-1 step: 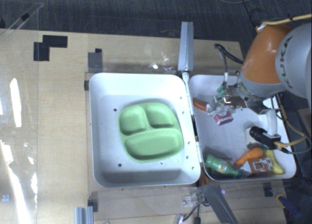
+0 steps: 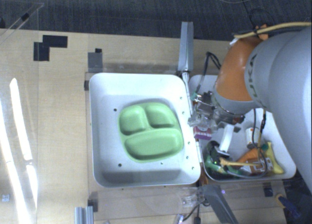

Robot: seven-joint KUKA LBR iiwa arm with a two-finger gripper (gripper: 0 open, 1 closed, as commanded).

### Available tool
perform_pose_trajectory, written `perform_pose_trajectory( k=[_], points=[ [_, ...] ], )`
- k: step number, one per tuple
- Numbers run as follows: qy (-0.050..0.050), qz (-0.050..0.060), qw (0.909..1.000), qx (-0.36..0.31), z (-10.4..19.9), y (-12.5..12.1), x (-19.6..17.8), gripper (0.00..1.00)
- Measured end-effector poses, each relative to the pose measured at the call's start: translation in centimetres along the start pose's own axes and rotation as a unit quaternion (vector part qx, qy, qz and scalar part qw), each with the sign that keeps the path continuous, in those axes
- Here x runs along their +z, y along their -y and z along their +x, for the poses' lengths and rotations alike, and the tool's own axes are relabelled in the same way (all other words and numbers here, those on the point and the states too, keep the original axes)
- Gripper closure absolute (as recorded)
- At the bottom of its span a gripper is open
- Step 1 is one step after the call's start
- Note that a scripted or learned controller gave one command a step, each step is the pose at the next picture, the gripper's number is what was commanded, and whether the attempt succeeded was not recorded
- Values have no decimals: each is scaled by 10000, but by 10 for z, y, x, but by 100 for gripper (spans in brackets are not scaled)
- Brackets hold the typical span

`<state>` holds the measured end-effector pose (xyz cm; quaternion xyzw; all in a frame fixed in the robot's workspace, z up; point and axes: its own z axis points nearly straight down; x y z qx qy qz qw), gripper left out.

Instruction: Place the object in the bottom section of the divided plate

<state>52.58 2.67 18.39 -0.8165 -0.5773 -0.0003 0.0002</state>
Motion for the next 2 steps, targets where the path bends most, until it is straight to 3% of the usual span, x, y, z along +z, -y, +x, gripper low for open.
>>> perform_pose_trajectory(
  k=[1, 2],
  points=[
    [0, -13, 10000, 16, 34, -79, -1, 100],
    [-5, -6, 9996, 298, -21, 28, -1, 100]
  ],
)
